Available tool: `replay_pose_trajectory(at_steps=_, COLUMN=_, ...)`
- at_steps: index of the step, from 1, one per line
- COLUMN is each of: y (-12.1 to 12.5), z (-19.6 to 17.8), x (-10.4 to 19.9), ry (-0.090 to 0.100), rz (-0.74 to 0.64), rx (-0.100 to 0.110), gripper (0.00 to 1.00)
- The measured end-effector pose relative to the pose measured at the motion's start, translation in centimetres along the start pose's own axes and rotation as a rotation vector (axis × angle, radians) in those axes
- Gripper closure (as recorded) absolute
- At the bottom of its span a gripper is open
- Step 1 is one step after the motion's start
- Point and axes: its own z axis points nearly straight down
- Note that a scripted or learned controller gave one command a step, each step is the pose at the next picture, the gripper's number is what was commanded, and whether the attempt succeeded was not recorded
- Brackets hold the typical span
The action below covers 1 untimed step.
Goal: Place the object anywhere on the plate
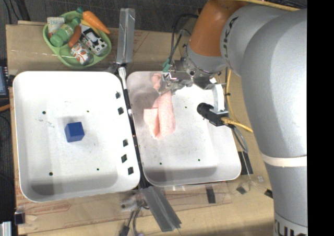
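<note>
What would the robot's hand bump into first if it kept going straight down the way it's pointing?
Most likely the pink cloth. The hand sits right at the cloth's top end in the right bin, pointing down. Whether they already touch is hard to tell from this slanted view.

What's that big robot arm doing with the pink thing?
The grey robot arm reaches in over the right-hand white bin. Its gripper sits at the top end of a floppy pink object that stretches down across the bin floor. Whether it really has hold of it is hard to tell from here. A blue cube sits alone in the left bin, and a green bowl of toy food rests behind it.
</note>
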Motion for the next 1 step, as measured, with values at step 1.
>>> replay_pose_trajectory(at_steps=1, y=-0.02, z=-2.88, x=0.12, ry=-0.001, rz=-0.012, rx=-0.003, gripper=1.0)
